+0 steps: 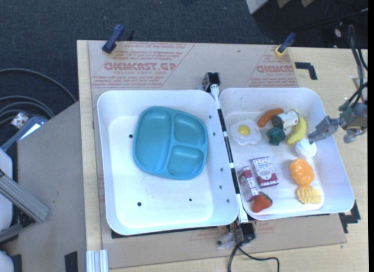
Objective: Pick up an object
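Observation:
The right bin [330, 165] holds several toy foods. Among them are a fried egg [244, 131], an orange sausage [270, 116], a green broccoli piece [274, 136] and a yellow banana [298, 130]. There are also a small white piece [305, 148], an orange fruit [302, 171], a yellow ridged piece [309, 195], two red-and-white cartons [264, 171] and a red strawberry [262, 202]. My gripper [320, 131] reaches in from the right edge. It sits low over the bin's right side, just right of the banana and above the white piece. I see nothing held in it.
The left bin [117, 195] bears a blue divided plate [170, 143]. A black hinge strip [225, 148] runs between the bins. Clamps sit on the board's far edge, a blue one [112, 38] and a yellow one [284, 44]. Cables lie on the floor at left.

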`<state>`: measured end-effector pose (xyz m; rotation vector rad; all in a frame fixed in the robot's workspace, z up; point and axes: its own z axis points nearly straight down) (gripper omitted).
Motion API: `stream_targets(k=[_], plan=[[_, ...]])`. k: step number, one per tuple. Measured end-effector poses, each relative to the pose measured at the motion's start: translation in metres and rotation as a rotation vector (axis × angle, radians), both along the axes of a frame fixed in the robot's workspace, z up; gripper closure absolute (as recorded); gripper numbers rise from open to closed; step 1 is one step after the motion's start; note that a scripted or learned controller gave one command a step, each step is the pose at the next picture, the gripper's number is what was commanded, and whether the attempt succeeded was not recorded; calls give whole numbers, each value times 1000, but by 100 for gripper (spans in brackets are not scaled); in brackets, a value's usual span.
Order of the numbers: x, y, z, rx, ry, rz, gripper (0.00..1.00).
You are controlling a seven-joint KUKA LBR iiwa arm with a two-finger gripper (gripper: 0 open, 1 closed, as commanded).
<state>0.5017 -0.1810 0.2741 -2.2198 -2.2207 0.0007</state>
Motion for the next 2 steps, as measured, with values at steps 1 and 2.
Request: stream_targets(k=[1,2], plan=[[3,-15,-130,0,0,-1,0],[111,-5,-190,0,-1,1,0]])
